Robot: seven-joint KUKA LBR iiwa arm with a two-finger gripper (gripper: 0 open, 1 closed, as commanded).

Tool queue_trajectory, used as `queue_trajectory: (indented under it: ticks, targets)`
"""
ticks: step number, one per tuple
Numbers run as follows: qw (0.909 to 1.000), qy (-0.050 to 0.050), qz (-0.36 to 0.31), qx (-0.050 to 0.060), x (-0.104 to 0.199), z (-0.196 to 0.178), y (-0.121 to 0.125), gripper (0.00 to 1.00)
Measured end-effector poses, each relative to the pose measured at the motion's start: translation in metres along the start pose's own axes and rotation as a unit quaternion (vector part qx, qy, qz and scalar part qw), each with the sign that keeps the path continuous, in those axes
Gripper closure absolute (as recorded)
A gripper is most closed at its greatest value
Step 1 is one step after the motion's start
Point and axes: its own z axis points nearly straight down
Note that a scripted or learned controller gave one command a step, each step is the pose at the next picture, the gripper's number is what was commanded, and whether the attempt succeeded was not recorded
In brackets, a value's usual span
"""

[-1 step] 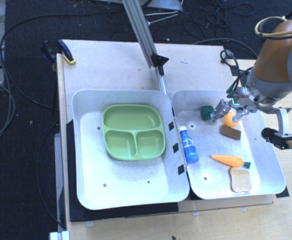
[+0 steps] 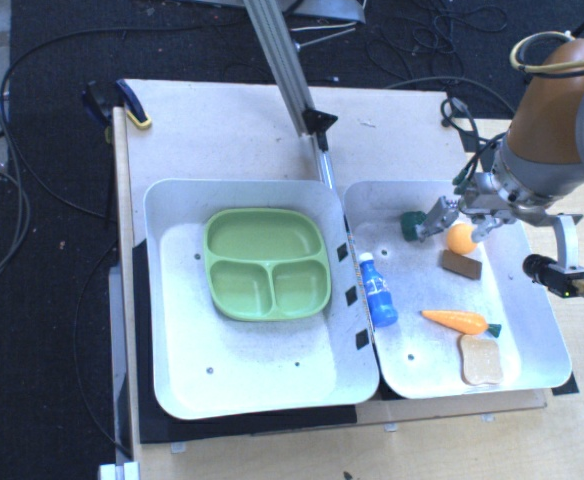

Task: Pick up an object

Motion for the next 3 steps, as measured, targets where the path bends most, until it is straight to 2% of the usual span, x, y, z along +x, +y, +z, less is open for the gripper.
queue_trajectory:
  ticks: [2, 3]
  targets:
    - [1.0000, 0.000, 0.001, 0.001, 0.007, 0.112, -0.004, 0.00]
    - [1.0000, 0.000, 0.001, -0.001, 0.008, 0.100, -0.003, 1.00]
